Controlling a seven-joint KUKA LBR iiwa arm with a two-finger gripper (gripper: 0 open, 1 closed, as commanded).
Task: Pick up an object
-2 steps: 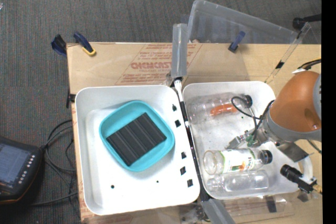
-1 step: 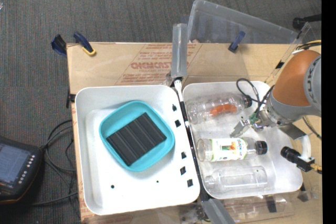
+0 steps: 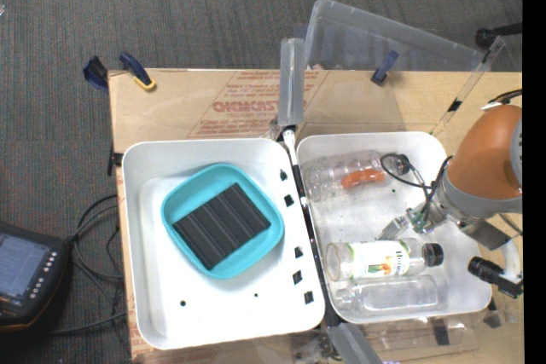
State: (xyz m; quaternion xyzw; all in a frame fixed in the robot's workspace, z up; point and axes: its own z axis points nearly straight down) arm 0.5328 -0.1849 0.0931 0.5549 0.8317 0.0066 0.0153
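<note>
Step in hand looks like the approach: nothing lifted yet, arm [image 3: 482, 162] reaching into the right bin [image 3: 337, 141] with the hand [image 3: 409, 222] low over the bin floor.

Landmark = the labelled bottle [image 3: 380, 258], lying on its side in the right bin, dark cap pointing toward the arm.

- Hand: just above and slightly arm-side of the bottle, near its cap end. Too small and cluttered at the tip to read, so I cannot tell whether it is spread or pressed together. No object visibly between its tips, so I'm not calling a grasp.
- Clear empty bottle [image 3: 388, 296]: just beside the labelled bottle, on the near side, roughly parallel.
- Clear bottle with an orange thing inside [image 3: 354, 176]: on the far side of the labelled bottle, well apart.
- Black cable loop [image 3: 397, 164]: far side too, beyond the hand.
- Left bin [image 3: 136, 268]: teal tray [image 3: 183, 200] with a black ribbed slab [image 3: 220, 223] on it, well apart from the labelled bottle across the divider.

Likely target: the labelled bottle, as it's nearest to the hand.

Next move, my read: centre over the bottle body, straddle it across its width, drop, close, lift straight. Risks: round smooth bottle rolls or squirts out; the clear bottle alongside leaves little room for the near-side tip.
</note>
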